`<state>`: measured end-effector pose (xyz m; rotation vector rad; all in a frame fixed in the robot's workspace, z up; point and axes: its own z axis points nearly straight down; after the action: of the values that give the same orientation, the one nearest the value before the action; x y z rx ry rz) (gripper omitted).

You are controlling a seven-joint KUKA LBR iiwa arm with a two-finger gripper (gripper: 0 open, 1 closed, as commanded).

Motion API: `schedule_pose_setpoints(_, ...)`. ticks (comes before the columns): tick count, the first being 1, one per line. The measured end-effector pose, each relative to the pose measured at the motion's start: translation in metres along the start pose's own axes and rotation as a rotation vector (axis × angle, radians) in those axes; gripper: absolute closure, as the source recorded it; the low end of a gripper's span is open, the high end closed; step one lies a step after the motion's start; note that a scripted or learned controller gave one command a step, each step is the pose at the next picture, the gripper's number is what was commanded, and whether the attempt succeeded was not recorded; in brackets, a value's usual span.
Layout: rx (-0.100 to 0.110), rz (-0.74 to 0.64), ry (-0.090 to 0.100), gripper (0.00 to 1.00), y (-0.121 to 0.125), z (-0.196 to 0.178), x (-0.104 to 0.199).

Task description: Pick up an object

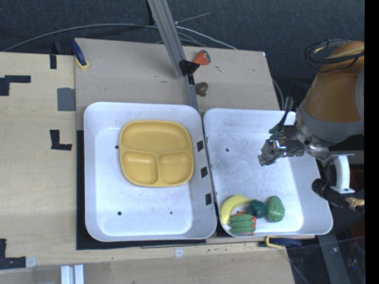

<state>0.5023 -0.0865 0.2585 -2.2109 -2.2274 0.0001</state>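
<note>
Camera view from above has my gripper (267, 157) hanging over the middle of the right bin (237, 135), up off the floor of it as far as I can judge. I honestly cannot tell how far apart the fingers are from this angle, it's just a dark lump under the wrist, and I see nothing caught in it.

The stuff to grab is all bunched in the near corner of that bin: a banana (231, 205) curled against the left wall, a green-and-red piece (242, 222) just below it, a dark teal lump (257, 208) in the middle and a knobbly green thing (275, 209) on the right, maybe broccoli. They're touching or nearly so. The left bin (100, 218) just has a yellow divided plate (157, 152) in it.

My guess is these are toy food, so light, stiff and a bit slick. I'd go for the green one on the right since its outer side is open, and pinch it across the middle. The banana is jammed against the wall and would probably skid away from a closing pinch.
</note>
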Motion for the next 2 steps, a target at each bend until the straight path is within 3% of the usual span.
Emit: schedule_pose_setpoints(2,0.003,0.001,-0.001,1.00,-0.002,0.015,0.104)
